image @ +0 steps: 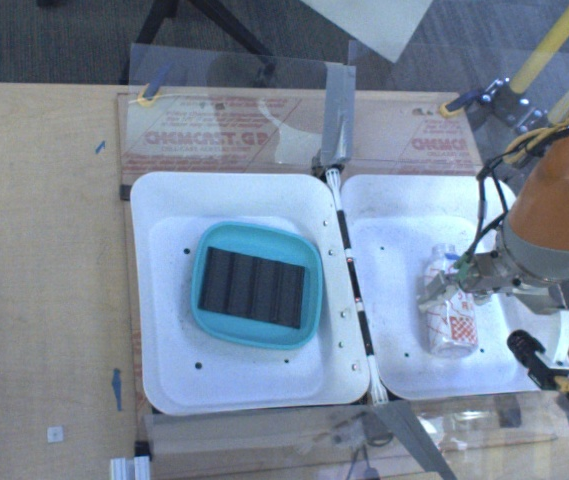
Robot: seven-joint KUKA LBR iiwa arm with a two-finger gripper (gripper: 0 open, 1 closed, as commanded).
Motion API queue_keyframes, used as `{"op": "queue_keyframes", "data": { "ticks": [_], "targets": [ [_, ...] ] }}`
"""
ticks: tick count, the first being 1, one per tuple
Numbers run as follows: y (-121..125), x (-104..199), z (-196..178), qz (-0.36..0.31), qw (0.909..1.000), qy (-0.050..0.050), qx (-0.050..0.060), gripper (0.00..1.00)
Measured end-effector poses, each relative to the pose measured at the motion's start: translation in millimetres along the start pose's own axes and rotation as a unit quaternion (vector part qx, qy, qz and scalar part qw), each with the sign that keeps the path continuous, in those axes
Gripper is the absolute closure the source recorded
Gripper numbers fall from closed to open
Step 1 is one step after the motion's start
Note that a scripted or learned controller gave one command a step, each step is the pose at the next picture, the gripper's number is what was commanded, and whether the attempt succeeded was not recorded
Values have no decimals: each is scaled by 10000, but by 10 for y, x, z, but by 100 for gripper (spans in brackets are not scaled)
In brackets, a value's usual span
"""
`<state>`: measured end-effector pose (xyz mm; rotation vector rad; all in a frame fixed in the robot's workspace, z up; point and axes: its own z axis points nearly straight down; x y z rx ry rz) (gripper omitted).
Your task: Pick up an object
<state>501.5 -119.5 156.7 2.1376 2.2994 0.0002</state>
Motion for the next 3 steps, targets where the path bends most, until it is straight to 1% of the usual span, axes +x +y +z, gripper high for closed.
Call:
{"op": "queue_keyframes", "data": {
  "ticks": [1,2,3],
  "targets": [
    [505,-381,632,279,9996,-16,-74,0],
    [515,-383,530,268,9996,-33,-87,100],
    [1012,470,-274,216,9998,3,12,100]
  ]
}}
